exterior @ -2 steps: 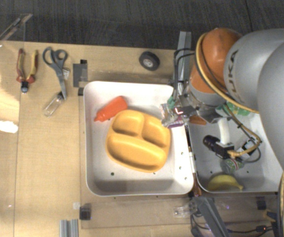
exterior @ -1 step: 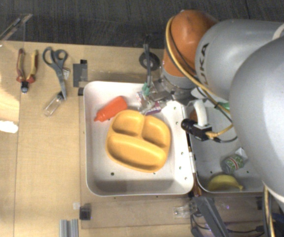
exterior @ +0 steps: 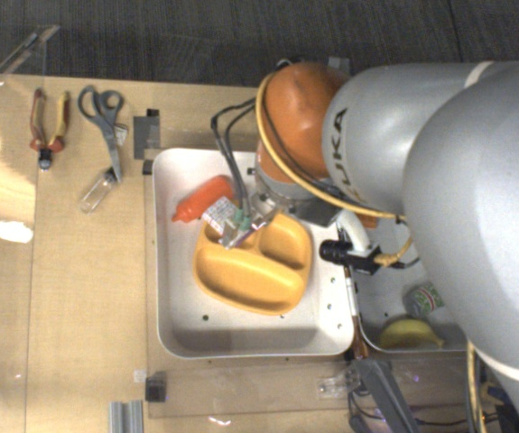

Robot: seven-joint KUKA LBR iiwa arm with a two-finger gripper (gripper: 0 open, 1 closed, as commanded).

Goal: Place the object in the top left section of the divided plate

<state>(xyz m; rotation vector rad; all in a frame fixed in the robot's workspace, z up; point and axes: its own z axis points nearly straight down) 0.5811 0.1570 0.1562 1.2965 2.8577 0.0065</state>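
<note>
We see a small pale object (exterior: pixel 220 213) pinched between the fingertips of the gripper (exterior: pixel 234 227), right over the top left section of the yellow plate (exterior: pixel 245 278) — touching or just above its rim, we cannot tell which. The object sits directly at the fingers, so the coming move, in our judgement, is a short drop and release rather than any travel. The plate lies in the left bin (exterior: pixel 178 332), toward its right wall. An orange carrot (exterior: pixel 202 198) lies just beside the plate, its long axis slanting toward the bin's top left corner.
</note>
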